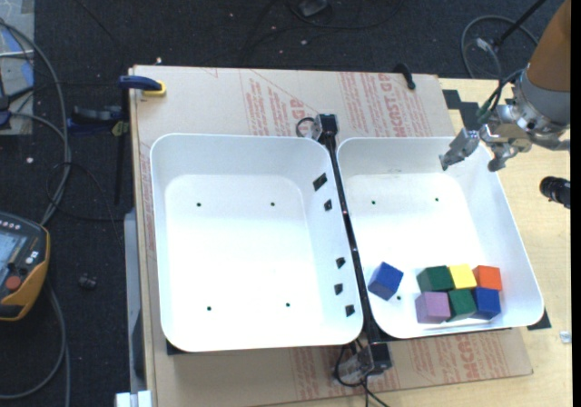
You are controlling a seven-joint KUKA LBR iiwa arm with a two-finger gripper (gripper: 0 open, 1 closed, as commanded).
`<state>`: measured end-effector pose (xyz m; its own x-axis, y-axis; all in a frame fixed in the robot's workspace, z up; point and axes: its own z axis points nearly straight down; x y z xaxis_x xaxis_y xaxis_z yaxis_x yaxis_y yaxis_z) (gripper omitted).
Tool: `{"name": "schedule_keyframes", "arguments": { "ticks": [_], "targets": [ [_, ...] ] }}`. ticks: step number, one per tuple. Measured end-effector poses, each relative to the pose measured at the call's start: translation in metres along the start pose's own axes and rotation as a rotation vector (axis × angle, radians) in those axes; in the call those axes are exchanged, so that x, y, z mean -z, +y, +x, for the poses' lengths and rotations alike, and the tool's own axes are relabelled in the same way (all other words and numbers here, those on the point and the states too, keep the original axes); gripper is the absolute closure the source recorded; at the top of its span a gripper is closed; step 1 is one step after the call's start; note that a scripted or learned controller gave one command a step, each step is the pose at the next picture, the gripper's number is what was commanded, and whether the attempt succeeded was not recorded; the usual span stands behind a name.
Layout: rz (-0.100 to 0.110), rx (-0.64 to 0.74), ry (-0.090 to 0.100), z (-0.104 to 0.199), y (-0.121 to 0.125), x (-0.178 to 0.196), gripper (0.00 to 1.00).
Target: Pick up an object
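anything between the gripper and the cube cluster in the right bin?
Nothing: in the camera view, only bare white bin floor lies between the gripper and the cubes.

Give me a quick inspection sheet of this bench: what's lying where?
Surface: cardboard-covered bench bearing left white plastic bin and right white plastic bin.
Job's things: lone blue cube; cluster of green, yellow, orange, purple and blue cubes, all in the right bin's near end.
Clutter: blue-and-yellow clamp at bench corner.
Grippers: two-finger gripper open, above the right bin's far corner, holding nothing.
Cables: black cables on floor.
Surroundings: dark carpet, yellow handheld device.
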<state>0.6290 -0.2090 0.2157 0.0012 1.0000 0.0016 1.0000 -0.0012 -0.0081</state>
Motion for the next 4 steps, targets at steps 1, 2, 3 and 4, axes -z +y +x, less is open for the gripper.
{"name": "schedule_keyframes", "arguments": {
  "ticks": [1, 2, 3, 4],
  "targets": [
    [-0.009, 0.001, -0.002, 0.000, 0.002, 0.005, 0.00],
    [-0.006, 0.001, -0.001, 0.000, 0.000, -0.037, 0.00],
    [-0.005, 0.002, -0.001, 0.004, -0.006, -0.081, 0.00],
    [-0.004, 0.001, 0.000, 0.005, -0.006, -0.130, 0.00]
  ]
}}
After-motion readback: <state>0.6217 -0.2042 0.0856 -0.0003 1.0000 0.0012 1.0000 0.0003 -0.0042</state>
